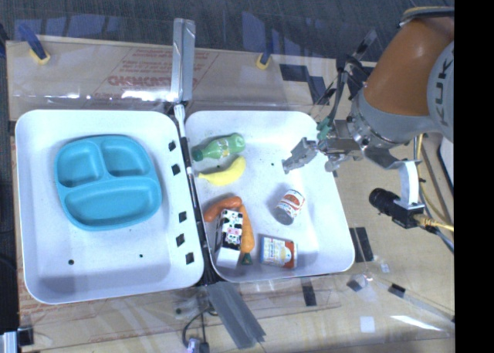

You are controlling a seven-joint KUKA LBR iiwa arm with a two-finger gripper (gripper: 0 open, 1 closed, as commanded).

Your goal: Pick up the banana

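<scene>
The banana (224,173) lay in the right bin (328,224), near that bin's left wall and toward its far edge, a smooth yellow crescent curving upward at both ends. You had a green bottle (219,147) lying on its side just beyond it, touching or nearly touching; the two overlapped in the view, so the banana's upper edge was hard to separate from the bottle. Toward the near edge sat a small black-and-white carton (229,232) with an orange carrot-shaped piece (245,228) beside it, their outlines tangled together. A short can (290,205) lay tilted near the bin's middle, and a flat packet with red and white print (277,252) rested close to the near right corner. The left bin (31,266) carried a glossy blue divided tray (108,181) with rounded compartments.

Your pincer (297,160) hung over the right bin's far right part, well apart from the banana, with nothing between its fingers. It was small and grey against the white plastic, and you could not tell how far its fingers stood apart. The arm (405,73) behind it was cut off at the right edge.
</scene>
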